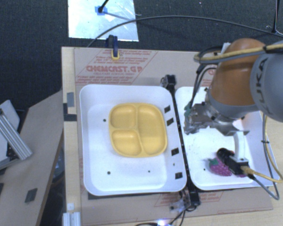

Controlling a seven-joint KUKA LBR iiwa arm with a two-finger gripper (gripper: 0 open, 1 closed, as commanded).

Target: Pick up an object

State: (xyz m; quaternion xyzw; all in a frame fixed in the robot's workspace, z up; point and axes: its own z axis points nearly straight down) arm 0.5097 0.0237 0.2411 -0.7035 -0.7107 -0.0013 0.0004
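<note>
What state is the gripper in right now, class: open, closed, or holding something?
The gripper: cannot be told from this view. It hangs over the right bin, apart from the purple toy fruit.

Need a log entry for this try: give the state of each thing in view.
Yellow divided plate: right way up, flat in the left bin.
Purple berry toy: lying near the right bin's front, partly hidden, not held.
Gripper: above the right bin's left part, apart from the toy.
</note>
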